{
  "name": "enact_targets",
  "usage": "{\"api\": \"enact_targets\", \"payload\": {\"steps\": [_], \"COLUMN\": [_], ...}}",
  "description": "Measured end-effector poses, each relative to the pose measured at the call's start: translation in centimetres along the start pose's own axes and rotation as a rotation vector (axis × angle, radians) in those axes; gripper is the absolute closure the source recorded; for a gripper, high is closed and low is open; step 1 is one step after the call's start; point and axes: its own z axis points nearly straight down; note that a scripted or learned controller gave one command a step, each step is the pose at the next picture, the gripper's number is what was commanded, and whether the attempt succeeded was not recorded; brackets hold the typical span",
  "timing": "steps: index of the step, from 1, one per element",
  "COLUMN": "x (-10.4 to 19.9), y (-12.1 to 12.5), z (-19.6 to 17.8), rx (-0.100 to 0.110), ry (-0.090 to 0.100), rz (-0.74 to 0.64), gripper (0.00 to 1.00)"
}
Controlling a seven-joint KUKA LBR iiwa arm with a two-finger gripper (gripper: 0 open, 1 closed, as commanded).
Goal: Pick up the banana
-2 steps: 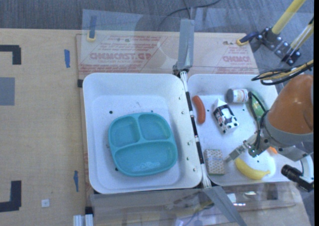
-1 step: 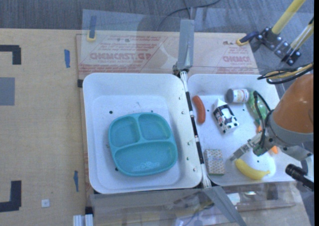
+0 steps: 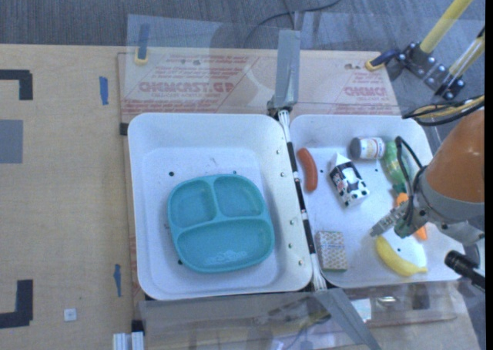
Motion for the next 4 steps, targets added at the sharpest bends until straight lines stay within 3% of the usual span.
{"api": "enact_targets", "payload": {"steps": [1, 2, 3, 4], "x": [-3.7, -4.7, -3.8, -4.6], "y": [-2.4, -3.0, -2.0, -2.6], "z": [1.1, 1.1, 1.0, 0.1], "rx": [0.008, 0.009, 0.009, 0.007], "ry": [0.004, 0.009, 0.033, 0.005], "rz": [0.332, 0.638, 0.622, 0.63], "gripper": [1.0, 1.0, 0.0, 1.0]}}
